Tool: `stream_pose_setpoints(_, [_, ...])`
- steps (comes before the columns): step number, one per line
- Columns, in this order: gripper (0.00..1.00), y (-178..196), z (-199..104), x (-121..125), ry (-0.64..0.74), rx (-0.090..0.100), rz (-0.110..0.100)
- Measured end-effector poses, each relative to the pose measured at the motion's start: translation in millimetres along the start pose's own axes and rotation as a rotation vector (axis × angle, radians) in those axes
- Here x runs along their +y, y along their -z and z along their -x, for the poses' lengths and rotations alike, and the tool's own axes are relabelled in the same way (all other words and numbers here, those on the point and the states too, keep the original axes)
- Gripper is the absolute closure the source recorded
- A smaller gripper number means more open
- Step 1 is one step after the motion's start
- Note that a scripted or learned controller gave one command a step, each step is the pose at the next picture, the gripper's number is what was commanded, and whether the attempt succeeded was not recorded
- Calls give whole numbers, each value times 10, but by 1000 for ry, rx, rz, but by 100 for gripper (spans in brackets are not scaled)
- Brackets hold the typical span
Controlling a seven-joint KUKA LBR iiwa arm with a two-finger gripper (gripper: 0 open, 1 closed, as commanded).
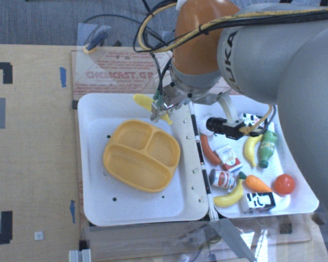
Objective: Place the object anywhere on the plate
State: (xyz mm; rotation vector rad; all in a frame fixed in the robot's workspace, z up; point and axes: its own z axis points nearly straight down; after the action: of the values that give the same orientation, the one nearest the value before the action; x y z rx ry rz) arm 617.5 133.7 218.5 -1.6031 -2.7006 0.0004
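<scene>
A yellow divided plate (141, 155) lies in the left white bin (95, 201). My gripper (160, 108) hangs just past the plate's far right rim, under the orange wrist band. A yellow object (143, 101), banana-like, sticks out to the left of the fingertips and seems to be held between them. It sits above the bin floor, just beyond the plate's far edge.
The right bin (300, 187) holds several toy foods: a red sausage (210, 149), bananas (230, 197), a carrot (256, 183), a tomato (283, 184), a green bottle (267, 148), a can (223, 178) and small packets. The arm's bulk covers the top right.
</scene>
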Motion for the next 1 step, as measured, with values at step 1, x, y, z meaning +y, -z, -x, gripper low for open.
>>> stream_pose_setpoints(1, [100, -35, -576, 327, 208, -3, 5])
